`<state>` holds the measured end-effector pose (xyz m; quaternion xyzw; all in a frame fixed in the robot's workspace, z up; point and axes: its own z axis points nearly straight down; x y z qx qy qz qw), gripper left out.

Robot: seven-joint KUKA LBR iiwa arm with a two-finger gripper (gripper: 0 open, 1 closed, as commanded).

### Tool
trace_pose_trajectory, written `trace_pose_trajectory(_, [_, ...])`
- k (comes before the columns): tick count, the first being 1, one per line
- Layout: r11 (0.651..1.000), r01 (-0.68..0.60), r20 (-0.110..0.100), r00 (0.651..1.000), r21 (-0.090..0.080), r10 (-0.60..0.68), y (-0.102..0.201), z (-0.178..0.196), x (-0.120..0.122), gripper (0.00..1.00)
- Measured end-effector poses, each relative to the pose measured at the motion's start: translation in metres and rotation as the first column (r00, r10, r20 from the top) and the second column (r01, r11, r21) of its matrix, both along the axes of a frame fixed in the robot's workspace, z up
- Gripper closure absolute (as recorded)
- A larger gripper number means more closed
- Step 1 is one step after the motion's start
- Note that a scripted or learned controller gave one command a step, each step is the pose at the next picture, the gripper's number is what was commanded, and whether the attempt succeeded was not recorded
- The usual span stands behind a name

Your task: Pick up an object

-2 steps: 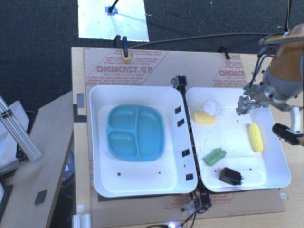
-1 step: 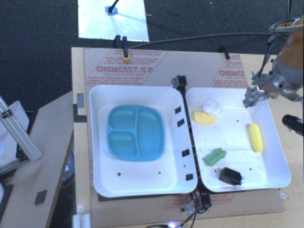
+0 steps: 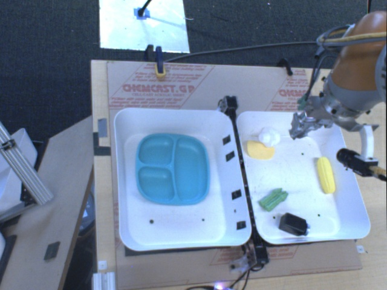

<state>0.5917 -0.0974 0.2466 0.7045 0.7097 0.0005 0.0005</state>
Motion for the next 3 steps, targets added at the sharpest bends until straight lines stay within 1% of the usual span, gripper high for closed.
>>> trace_pose_trajectory(1, [1.000,0.000,0.000,1.000,0.000,0.000,0.056,-0.012,0.011,1.00])
trace_pose_trajectory(2, [1.000,-0.003,0.001,1.000,0.002,0.003,0.112,-0.004,0.017,1.00])
trace_pose_trajectory(3, [1.000,-0.002,0.001,1.000,0.001,0.002,0.165,-0.019,0.026,1.00])
